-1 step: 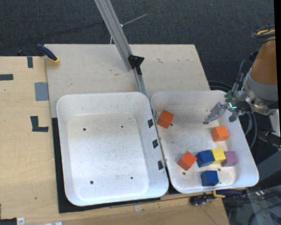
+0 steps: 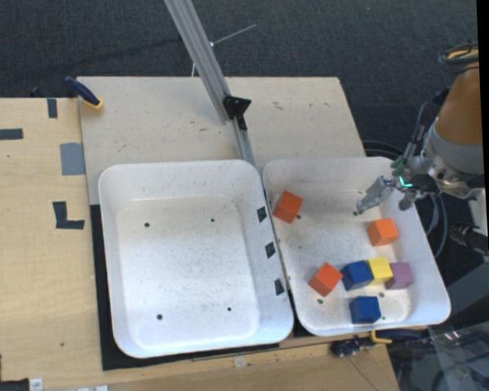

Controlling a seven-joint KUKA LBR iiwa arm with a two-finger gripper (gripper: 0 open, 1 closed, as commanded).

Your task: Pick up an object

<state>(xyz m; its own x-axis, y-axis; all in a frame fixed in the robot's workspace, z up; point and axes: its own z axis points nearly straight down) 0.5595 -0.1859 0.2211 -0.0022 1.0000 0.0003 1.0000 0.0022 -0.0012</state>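
Note:
Several small cubes lie in the right bin [image 2: 309,175]. One orange cube [image 2: 287,205] sits alone near the bin's left wall. Another orange cube [image 2: 382,231] rests just below my gripper [image 2: 377,195], which hangs over the bin's upper right part with nothing seen between its fingers. Toward the front of the bin cluster a third orange cube [image 2: 325,278], a blue cube [image 2: 356,274], a yellow cube [image 2: 380,268], a purple cube [image 2: 400,275] and a second blue cube [image 2: 364,308].
The left bin [image 2: 116,238] stands beside the right one, their walls touching. A slanted metal rail [image 2: 205,58] crosses above the bins. A blue and yellow clamp [image 2: 84,92] lies at the bench's far left corner.

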